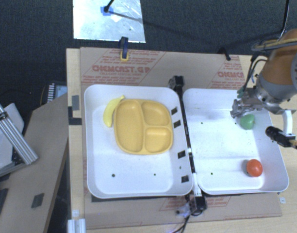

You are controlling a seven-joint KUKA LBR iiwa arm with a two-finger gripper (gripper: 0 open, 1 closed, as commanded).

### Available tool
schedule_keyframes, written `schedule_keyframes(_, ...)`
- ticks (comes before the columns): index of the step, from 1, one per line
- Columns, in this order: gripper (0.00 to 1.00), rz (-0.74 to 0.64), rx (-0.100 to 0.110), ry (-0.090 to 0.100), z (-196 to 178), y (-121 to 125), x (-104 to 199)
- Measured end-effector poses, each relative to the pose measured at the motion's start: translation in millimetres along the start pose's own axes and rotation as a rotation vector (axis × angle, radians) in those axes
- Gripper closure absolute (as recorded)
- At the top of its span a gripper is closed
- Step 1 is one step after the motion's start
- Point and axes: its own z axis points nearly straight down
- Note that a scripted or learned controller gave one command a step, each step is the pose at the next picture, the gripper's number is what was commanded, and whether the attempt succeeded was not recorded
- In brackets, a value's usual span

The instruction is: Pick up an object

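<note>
while end effector grip state is unclear | green ball touches it below

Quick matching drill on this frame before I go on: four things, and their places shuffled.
Things:
1. banana
2. yellow plate
3. green ball
4. orange ball

Places:
A. right bin, near front corner
B. right bin, just below the end effector
C. left bin, middle
D. left bin, against the plate's left edge

Pairs: 1-D, 2-C, 3-B, 4-A
</note>
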Motion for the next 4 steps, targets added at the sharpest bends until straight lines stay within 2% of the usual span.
schedule_keyframes(2, 1.0, -0.002, -0.004, -0.001, -127.2, -0.3, 3.6)
schedule_keyframes(4, 1.0, -0.006, 0.002, 0.003, -111.5, 8.0, 120.9)
